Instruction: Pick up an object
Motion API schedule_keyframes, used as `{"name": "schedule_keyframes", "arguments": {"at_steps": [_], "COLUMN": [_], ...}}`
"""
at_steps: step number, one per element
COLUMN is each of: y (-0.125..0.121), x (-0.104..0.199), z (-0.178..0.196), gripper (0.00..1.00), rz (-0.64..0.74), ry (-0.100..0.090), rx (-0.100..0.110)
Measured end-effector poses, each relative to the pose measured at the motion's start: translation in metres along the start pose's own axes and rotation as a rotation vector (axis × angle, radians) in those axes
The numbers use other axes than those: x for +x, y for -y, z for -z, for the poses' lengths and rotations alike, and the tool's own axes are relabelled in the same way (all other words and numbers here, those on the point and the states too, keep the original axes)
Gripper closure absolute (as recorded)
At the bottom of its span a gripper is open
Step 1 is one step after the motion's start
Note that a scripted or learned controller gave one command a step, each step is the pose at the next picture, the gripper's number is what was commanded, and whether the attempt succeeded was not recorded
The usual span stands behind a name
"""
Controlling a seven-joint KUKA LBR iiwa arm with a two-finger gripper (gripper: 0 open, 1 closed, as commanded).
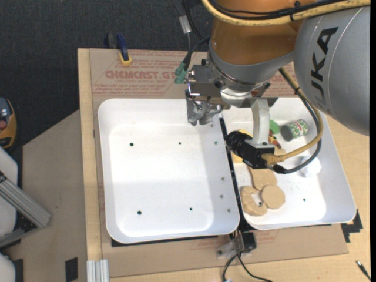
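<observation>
My gripper (200, 116) hangs over the far right corner of the left bin (111, 175), close to the wall between the two bins. I see nothing held in it. The right bin (335, 198) holds the objects. Tan wooden pieces (264, 196) lie stacked near its front left. A green can-like object (295, 128) lies on its side at the back. A small red and orange thing (274, 136) sits beside a pale upright bracket. A clear, whitish item (309, 169) rests toward the right. The arm hides the back left part of the right bin.
Both bins stand on a brown cardboard sheet (141, 69) with red print. A blue and yellow clamp (123, 47) grips the sheet's far edge. The big grey and orange arm (264, 22) looms over the back of the right bin.
</observation>
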State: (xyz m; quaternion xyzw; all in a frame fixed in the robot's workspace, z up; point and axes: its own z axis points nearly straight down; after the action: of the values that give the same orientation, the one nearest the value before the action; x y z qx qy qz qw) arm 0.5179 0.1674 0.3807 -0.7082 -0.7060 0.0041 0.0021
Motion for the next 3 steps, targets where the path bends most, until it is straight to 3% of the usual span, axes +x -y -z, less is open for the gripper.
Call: {"name": "schedule_keyframes", "arguments": {"at_steps": [2,3], "y": [0.04,0.039], "x": [-0.024,-0.052], "z": [0.063,-0.029], "gripper": [1.0,1.0], "rz": [0.004,-0.002], "ry": [-0.004,0.001], "rx": [-0.013,0.001]}}
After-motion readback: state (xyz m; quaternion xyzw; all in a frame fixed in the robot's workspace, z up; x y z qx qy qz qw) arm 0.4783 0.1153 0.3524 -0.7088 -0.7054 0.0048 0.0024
